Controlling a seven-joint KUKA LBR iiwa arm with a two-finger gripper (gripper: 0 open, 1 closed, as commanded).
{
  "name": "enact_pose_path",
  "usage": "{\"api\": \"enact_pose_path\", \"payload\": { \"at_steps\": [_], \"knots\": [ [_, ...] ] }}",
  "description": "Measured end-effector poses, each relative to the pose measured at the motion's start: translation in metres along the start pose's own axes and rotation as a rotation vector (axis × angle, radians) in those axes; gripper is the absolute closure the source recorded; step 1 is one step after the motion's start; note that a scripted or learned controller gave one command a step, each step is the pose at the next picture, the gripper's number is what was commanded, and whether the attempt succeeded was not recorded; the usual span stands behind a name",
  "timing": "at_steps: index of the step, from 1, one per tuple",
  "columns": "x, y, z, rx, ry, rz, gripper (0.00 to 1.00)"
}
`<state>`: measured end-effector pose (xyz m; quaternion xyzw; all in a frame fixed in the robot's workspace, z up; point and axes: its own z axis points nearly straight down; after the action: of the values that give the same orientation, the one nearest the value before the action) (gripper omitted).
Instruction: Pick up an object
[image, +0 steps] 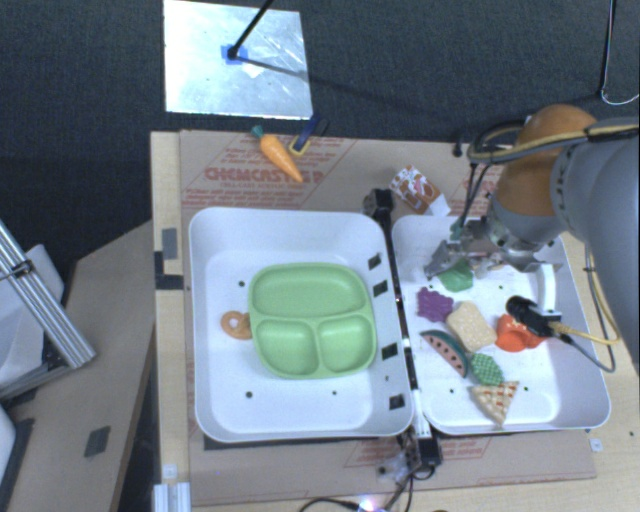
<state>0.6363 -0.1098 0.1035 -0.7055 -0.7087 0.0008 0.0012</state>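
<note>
Gripper (452, 258) low over right bin (580, 400), touching green block (458, 279); jaw state indeterminable. Block likely light, rigid plastic; grasp across flat sides. Purple piece (434, 303) just beside block.

Two white bins (215, 330) sit side by side. One green tray (308, 320) and one pretzel (236, 325) lie in the left bin. About seven toy foods (469, 326) lie in the right. One carrot (279, 157) lies outside.

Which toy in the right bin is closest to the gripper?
The small green block, at the gripper near the right bin's far end. The purple piece, the cracker and the watermelon slice lie farther toward the camera.
</note>
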Motion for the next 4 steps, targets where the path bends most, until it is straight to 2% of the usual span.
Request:
{"api": "enact_pose_path", "payload": {
  "at_steps": [1, 2, 4],
  "knots": [
    [0.000, 0.000, 0.020, -0.002, -0.001, 0.001, 0.00],
    [0.000, 0.002, 0.007, -0.007, -0.001, 0.000, 1.00],
    [0.000, -0.013, -0.095, -0.010, -0.002, 0.000, 1.00]
  ]
}}
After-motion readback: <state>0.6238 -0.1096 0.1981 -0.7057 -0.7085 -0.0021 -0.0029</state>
